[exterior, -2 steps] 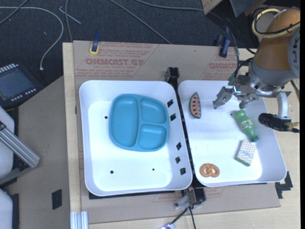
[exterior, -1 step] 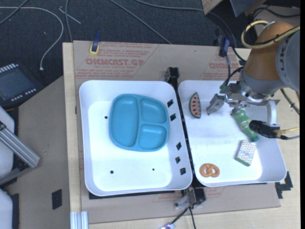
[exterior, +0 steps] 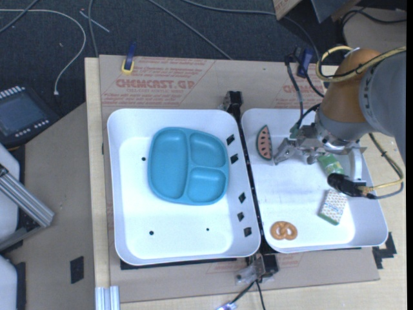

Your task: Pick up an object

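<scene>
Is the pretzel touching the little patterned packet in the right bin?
Apart. The camera view shows bare white bin floor between the pretzel and the packet.

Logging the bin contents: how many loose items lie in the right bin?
4, maybe more hidden under the arm: watermelon slice toy far left, green object by the wrist, patterned small box right, brown pretzel near.

Single fixed camera, mounted above the bench (exterior: 193, 70) and looking down at a slant. The far edge of the bench lay toward 12 o'clock. The left bin (exterior: 129, 237) sat toward 9 o'clock, the right bin (exterior: 303, 237) toward 3 o'clock. Both bins were framed whole at middle distance. The arm (exterior: 361, 89) entered from 2 o'clock.
</scene>
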Robot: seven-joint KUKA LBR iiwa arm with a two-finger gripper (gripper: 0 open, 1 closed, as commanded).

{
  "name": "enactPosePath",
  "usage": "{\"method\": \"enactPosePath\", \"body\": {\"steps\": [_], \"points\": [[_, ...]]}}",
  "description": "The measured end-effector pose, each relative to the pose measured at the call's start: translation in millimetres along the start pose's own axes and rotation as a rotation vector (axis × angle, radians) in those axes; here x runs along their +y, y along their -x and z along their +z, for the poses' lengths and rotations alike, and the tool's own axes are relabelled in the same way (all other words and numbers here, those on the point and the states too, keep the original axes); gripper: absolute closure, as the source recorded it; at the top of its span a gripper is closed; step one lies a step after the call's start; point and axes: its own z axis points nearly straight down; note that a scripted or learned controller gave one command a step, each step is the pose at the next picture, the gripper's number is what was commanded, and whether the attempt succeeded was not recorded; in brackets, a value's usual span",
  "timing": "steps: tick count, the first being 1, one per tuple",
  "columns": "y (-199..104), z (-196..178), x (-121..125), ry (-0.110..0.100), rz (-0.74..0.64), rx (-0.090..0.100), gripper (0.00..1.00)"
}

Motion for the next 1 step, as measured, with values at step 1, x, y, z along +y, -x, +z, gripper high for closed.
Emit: {"method": "enactPosePath", "body": {"steps": [1], "points": [[-0.1,-14.9,1.7,0.007,0.0,-0.001,1.0]]}}
